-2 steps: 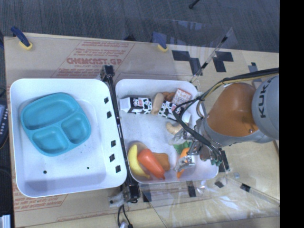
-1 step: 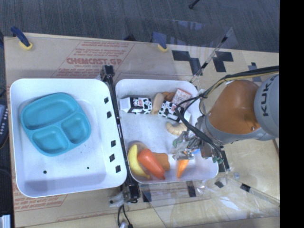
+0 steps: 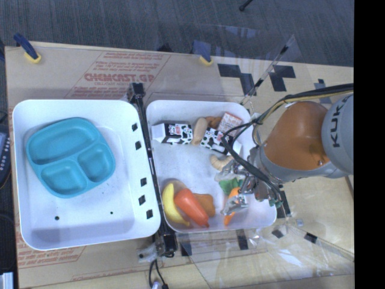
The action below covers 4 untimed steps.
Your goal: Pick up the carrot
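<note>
The carrot lies at the front of the right bin, against a yellow banana. The end effector hangs just to its right; whether it grips anything cannot be told.

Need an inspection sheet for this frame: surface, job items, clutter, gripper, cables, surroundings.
Surface: bench bears left bin and right bin, side by side.
Job's things: carrot in right bin's near-left corner, beside a banana.
Clutter: blue divided plate in left bin; cow-print carton and small toy foods in right bin.
Grippers: gripper low over right bin's right side, right of the carrot; finger state unclear.
Cables: black cables looping along the arm.
Surroundings: dark carpet beyond bench.
</note>
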Tool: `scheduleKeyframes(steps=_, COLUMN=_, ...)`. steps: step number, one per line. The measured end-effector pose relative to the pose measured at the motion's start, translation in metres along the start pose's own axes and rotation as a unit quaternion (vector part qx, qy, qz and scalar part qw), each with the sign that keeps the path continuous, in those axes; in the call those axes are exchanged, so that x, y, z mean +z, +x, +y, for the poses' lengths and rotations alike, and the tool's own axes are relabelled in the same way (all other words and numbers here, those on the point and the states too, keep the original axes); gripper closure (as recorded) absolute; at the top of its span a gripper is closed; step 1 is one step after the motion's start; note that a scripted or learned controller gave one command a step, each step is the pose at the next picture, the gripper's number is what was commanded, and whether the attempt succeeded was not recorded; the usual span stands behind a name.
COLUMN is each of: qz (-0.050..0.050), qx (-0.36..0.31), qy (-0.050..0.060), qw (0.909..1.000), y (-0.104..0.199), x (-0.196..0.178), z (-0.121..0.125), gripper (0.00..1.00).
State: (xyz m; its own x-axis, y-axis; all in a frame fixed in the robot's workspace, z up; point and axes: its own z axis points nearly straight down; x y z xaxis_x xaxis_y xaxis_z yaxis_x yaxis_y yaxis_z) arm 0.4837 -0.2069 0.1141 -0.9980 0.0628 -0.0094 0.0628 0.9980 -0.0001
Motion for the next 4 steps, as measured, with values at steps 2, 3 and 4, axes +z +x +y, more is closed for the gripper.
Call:
scheduleKeyframes(steps=2, qz=-0.003, qx=-0.004, qy=0.001, qw=1.0, y=-0.003, x=-0.011, z=0.001, gripper=0.0)
scheduleKeyframes(steps=3, qz=0.003, qx=0.002, qy=0.001, qw=1.0, y=-0.044, x=0.021, z=-0.001, gripper=0.0)
scheduleKeyframes(steps=4, qz=0.004, qx=-0.079, qy=0.0, qw=0.9969, y=0.005, x=0.022, z=-0.003, gripper=0.0)
